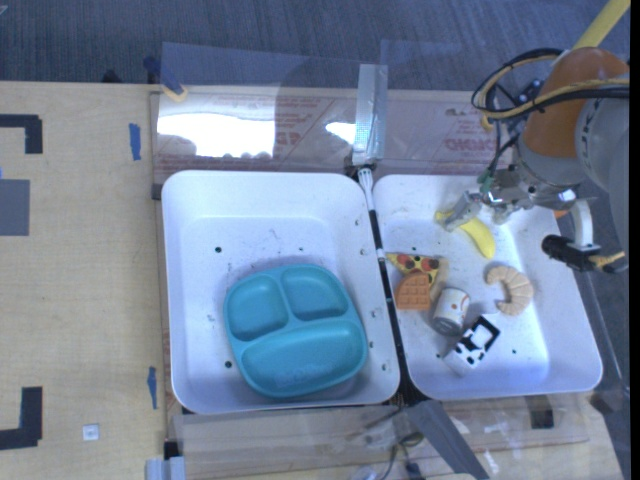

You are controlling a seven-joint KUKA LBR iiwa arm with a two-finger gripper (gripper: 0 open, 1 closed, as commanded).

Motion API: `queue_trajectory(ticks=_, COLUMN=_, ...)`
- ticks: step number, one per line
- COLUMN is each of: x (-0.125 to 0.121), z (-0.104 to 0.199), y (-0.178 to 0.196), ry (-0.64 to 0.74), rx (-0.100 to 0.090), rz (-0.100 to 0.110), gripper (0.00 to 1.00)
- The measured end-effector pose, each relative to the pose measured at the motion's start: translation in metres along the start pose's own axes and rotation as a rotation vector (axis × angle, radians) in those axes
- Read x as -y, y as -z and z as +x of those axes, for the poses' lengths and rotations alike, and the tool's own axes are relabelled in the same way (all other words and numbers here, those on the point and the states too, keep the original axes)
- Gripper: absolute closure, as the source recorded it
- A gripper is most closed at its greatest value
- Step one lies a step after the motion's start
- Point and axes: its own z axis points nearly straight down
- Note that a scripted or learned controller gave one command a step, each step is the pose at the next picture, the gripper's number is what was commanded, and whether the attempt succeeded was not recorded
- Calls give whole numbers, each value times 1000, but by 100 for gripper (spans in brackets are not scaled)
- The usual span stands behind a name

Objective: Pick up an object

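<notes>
1. tray (pixel 296 336), a blue divided one, lies in the left bin (pixel 190 268), well away from the gripper (pixel 478 206) and across the divider from it. it looks like stiff, smooth plastic, broad and flat, so a poor thing for two fingers to close on.
2. pizza slice (pixel 418 264) and the round orange piece (pixel 412 291) touching it lie in the right bin (pixel 570 363), near the divider, below and to the left of the gripper. both look like light toy food, flat and hard to get under.
3. small can (pixel 450 309) lies on its side, further below the gripper, beside a black-and-white block (pixel 472 340). the can is probably light, rigid and apt to roll; taking it across its round body would be best.
4. banana (pixel 478 236), yellow, lies just below the gripper, close to its tip. it is the nearest candidate: likely light, firm plastic, a little slippery, best pinched across its narrow middle.
5. croissant (pixel 512 288) lies below and slightly right of the gripper, further than the banana.
6. gripper hangs over the upper part of the right bin; i cannot tell how it is set, and nothing is seen in it.
</notes>
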Motion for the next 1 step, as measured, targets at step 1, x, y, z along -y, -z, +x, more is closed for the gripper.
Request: queue_trajectory(ticks=1, x=1, z=0, y=10, ry=3, rx=0, rz=7, gripper=100)
